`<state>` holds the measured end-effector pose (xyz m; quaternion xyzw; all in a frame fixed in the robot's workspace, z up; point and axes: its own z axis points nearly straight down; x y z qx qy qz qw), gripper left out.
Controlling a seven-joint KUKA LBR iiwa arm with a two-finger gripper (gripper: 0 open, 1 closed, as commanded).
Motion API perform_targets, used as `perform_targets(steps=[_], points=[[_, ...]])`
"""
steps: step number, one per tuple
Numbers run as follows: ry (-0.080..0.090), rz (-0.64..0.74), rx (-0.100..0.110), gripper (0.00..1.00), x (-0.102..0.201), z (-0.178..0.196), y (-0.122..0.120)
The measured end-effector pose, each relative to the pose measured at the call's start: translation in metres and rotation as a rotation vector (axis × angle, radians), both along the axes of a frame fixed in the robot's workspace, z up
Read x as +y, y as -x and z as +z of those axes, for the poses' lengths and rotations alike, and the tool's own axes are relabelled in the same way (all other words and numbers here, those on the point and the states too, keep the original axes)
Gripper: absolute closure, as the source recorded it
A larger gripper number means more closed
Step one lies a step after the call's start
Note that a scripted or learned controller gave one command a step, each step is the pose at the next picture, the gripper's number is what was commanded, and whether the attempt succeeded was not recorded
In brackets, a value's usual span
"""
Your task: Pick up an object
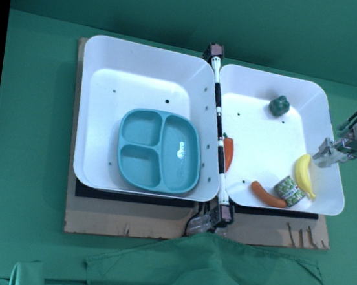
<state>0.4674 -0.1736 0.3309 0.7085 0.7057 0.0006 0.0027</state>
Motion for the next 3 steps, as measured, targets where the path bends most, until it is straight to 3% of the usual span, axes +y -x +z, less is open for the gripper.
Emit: perform_targets(steps=[2, 3], points=[[-0.001, 0.001, -0.001, 1.0, 0.069, 0.023, 0.0], [0.001, -0.001, -0.001, 1.0, 0.001, -0.01, -0.038]])
